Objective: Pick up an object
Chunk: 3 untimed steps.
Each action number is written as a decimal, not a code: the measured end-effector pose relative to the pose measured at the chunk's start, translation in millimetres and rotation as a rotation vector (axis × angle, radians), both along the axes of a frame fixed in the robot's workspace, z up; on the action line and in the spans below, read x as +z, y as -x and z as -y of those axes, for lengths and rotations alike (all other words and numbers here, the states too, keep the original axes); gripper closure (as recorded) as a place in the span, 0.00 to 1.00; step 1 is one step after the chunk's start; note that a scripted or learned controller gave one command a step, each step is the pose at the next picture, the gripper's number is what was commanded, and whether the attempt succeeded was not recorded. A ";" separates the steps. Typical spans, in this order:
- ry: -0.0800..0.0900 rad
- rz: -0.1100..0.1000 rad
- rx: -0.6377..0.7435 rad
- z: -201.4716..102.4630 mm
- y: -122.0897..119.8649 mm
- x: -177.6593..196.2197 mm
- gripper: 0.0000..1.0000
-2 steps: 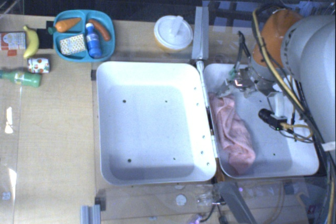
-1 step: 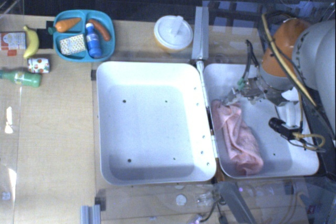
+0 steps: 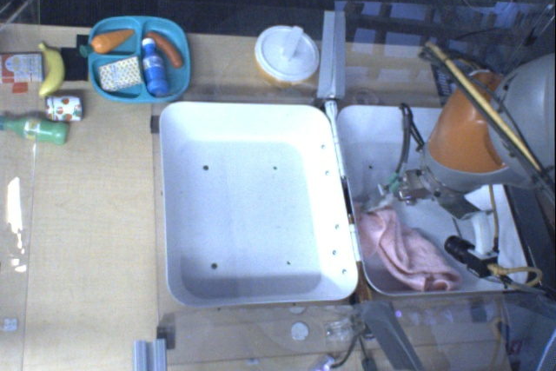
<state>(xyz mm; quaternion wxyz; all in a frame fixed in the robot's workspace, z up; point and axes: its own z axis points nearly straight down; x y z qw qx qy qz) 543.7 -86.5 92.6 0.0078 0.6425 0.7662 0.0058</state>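
We've got the arm (image 3: 473,135) low over the right bin (image 3: 373,122), jaws parked at the pink cloth's (image 3: 404,252) upper edge for a grab; we can't tell their opening.

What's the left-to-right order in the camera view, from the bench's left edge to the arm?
Banana → blue divided tray → left white bin → white lidded cup → pink cloth in the right white bin → gripper → arm's orange band.

Gripper (image 3: 393,189) low above pink cloth (image 3: 404,252), right bin (image 3: 373,122).
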 end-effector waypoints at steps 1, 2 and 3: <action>-0.002 0.004 0.001 -2.3 -2.2 11.3 1.00; 0.001 -0.014 0.160 -12.5 -28.6 92.7 1.00; 0.005 -0.013 0.410 -24.0 -103.0 180.9 1.00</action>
